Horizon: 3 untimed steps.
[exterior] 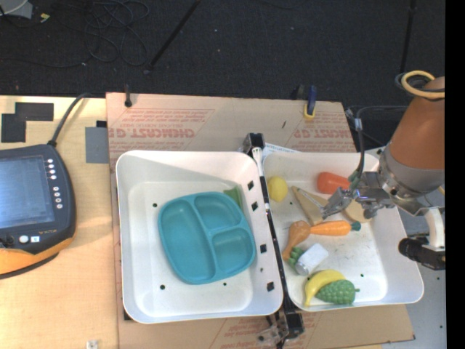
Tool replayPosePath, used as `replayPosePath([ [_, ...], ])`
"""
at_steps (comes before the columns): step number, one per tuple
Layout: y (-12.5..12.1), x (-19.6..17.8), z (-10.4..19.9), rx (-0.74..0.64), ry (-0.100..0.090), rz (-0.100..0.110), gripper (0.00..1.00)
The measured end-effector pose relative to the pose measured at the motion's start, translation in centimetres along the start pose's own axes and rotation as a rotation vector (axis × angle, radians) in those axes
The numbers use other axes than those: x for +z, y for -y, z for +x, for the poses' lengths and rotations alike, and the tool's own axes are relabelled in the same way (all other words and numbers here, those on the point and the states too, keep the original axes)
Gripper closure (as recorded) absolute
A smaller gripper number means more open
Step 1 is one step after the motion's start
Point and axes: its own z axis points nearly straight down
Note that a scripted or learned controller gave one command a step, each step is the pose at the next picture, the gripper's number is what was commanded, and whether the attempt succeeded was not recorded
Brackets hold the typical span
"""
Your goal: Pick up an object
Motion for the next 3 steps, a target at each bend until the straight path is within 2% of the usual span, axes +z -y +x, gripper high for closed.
replayPosePath([
  [1,4.4,3.8,4.8,-0.003,-0.003,0.007,0.0],
  [2,5.2,11.8,2.0,-0.001,0.001,-0.01,0.0],
  [3,0.6,12.7,-1.5,-0.003,-0.005,-0.009,0.0],
])
